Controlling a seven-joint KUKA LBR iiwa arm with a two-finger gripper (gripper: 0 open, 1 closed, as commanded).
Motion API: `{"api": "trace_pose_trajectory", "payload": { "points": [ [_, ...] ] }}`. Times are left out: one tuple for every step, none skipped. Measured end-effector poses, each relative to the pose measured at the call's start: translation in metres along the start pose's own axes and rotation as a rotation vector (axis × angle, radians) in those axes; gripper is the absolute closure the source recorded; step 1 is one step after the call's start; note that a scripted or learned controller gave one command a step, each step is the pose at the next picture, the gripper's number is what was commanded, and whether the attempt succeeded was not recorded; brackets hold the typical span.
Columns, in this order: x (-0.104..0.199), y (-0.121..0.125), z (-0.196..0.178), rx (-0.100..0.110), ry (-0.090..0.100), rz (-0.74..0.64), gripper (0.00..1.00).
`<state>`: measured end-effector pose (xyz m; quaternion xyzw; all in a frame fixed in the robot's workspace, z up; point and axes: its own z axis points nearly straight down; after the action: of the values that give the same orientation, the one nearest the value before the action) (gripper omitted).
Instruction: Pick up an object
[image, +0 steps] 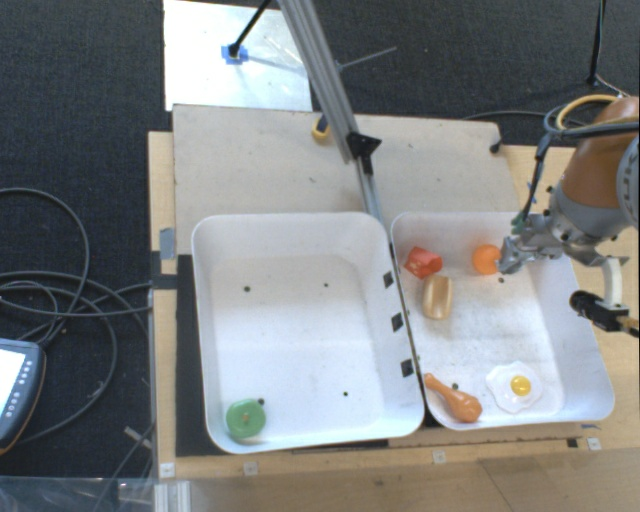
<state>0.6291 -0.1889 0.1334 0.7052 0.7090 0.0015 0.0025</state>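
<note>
2 shallow white bins sit side by side on the bench, and the gripper (510, 262) hangs over the far part of the right bin (575, 345), reaching in from the right on the grey arm (600, 190) with its orange band. Whether the gripper is wide, narrow or closed on anything cannot be told from this slanted view; its tip appears small and dark against the bin floor.

An orange ball (486, 259) lies just beside the tip, on its left, possibly touching it, though the contact is too small to judge. Nothing can be seen lifted clear of the bin.

Left of the ball, near the divider, lies a red block (422, 263), and just below that a tan, bread-like piece (436, 297) stands apart from both. Toward the near edge of the same bin lie 2 more items: an orange carrot-shaped toy (453, 397), angled along the bin wall, and a fried-egg toy (517, 386), white with a yellow centre, just to its right. These 2 are well apart from the gripper.

1 green round object (245, 418) rests in the near left corner of the left bin (290, 235). A grey pole (330, 85) slants across the bench from the top of the view.
</note>
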Motion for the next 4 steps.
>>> {"api": "trace_pose_trajectory", "payload": {
  "points": [
    [0.001, 0.007, -0.064, -0.003, -0.001, 0.0, 1.0],
    [0.0, 0.008, -0.091, 0.0, 0.0, 0.0, 1.0],
    [0.058, 0.012, -0.101, 0.003, 0.003, -0.005, 1.0],
    [0.105, 0.015, -0.096, 0.004, 0.002, -0.004, 1.0]
  ]
}}
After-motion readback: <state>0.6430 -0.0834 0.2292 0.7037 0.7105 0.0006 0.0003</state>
